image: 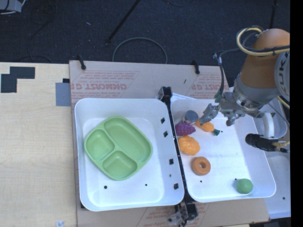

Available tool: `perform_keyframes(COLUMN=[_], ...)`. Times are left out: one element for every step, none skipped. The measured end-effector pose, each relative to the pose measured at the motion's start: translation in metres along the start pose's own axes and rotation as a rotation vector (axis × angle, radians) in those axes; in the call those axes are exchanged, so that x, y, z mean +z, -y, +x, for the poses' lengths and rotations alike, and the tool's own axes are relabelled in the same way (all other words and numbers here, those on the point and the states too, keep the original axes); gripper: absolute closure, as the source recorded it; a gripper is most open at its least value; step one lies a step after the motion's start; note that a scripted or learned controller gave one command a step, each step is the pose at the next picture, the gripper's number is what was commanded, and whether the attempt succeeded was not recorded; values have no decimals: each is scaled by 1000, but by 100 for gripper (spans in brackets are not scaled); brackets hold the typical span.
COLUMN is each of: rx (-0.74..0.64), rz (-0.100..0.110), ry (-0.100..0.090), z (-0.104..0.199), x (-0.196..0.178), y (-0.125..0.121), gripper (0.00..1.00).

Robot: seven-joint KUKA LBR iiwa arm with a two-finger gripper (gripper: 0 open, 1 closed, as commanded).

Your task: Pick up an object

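Note:
My gripper (220,117) hangs over the back of the right bin (255,174), open, with nothing between its fingers. Just below its left finger (208,113) lies a small orange carrot (206,126) with a green tip. A purple bunch of grapes (184,128) and a grey round piece (191,115) lie to the carrot's left, near the divider. Further forward are an orange lumpy fruit (189,145) and a brown doughnut (201,165). A green lime (244,186) rests in the front right corner.
The left bin (90,193) holds a green divided plate (118,147). A black divider (173,141) separates the two bins. Bare white floor shows in the right bin between the doughnut and the lime.

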State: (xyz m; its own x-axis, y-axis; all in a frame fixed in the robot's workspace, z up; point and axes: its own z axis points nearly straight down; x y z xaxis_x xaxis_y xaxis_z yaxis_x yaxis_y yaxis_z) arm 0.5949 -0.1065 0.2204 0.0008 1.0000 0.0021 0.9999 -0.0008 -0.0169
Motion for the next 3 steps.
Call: perform_keyframes(rx=[-2,-2,-1], rz=[-13,-7,-16], ry=[1,0,0], z=[0,5,9], x=[-8,57,100], y=[-2,-1,3], gripper=[0,0,0])
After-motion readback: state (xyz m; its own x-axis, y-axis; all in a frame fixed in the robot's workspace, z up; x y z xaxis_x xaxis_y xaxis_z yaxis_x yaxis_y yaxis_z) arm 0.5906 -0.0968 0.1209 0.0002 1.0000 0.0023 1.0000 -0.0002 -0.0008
